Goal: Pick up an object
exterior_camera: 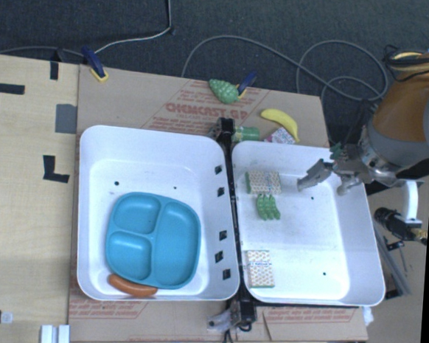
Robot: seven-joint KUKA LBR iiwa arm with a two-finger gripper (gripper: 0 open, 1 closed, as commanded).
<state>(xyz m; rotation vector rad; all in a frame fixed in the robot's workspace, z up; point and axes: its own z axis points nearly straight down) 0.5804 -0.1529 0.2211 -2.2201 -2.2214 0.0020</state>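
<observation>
While above right bin (305, 241), fingers (312, 175) apart, empty

Arm (408, 108) cut off at right edge; patterned packets' (263, 182) print too small.

Gripper (325, 177) open over right bin (356, 245), nothing between fingers; green block (268, 207), two patterned pads (263, 182) (259, 267) below. Left bin (94, 194): blue tray (153, 239), sausage (132, 286). Banana (280, 121) on bench
</observation>
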